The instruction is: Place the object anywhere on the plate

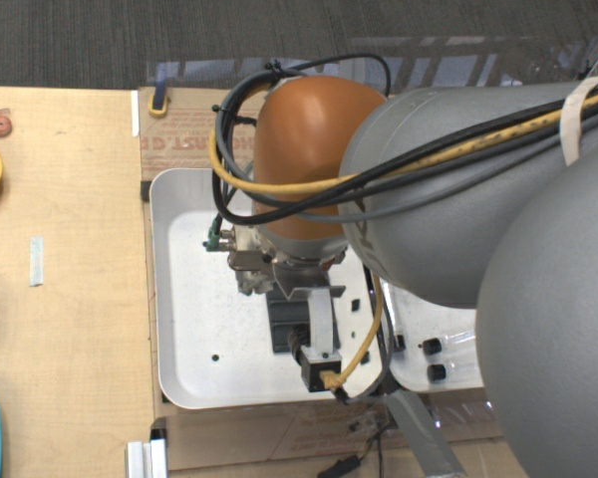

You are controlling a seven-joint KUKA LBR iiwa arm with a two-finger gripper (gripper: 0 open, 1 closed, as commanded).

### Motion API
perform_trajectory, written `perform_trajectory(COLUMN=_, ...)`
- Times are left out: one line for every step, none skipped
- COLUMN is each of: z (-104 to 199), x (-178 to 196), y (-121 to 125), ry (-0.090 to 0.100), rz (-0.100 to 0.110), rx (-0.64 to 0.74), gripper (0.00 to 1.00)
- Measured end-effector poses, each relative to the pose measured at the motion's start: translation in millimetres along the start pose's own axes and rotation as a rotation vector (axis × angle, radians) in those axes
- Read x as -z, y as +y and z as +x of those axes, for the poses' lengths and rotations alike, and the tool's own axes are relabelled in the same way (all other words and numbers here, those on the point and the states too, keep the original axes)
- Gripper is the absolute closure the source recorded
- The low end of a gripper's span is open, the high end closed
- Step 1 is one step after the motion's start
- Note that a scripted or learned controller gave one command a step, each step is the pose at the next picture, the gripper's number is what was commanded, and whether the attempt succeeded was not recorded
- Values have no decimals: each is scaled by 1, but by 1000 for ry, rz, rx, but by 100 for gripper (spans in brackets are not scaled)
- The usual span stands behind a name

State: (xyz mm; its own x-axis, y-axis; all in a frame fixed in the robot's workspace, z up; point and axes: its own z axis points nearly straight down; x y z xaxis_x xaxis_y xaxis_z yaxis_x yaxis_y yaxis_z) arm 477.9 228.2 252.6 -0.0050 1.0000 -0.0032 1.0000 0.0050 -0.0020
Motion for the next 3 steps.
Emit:
perform_trajectory(z=-10, x=-88, y=55, ry=1, rz=2, rx=653, gripper=100)
perform_trajectory(z=-21, x=-48, y=45, ry=1, rz=-4, rx=1224, gripper=100)
perform_trajectory(z=0, x=-39, y=84, ry=0, rz=-6, rx=1603, gripper=100)
